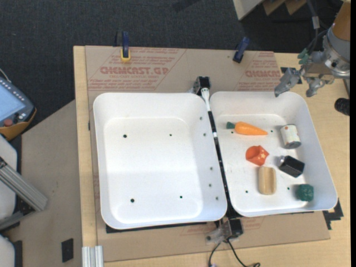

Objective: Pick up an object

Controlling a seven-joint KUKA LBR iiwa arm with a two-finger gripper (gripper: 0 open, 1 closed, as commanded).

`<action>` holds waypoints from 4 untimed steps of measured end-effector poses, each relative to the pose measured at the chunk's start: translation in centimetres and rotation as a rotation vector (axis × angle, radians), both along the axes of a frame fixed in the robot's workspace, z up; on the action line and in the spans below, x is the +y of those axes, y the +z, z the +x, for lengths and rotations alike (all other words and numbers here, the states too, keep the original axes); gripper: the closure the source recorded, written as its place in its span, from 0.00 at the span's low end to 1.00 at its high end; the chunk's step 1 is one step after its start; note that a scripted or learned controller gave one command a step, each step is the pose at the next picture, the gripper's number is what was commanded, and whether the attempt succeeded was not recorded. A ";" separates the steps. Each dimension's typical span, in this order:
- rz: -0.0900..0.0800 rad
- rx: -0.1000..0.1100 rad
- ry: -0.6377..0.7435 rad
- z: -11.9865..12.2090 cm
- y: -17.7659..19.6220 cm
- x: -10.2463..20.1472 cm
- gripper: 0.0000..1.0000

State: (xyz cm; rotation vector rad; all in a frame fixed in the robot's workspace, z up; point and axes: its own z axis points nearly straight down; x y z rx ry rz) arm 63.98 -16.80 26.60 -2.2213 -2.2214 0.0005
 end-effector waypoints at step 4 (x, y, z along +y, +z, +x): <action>-0.008 -0.021 -0.001 -3.4 1.7 -0.5 0.00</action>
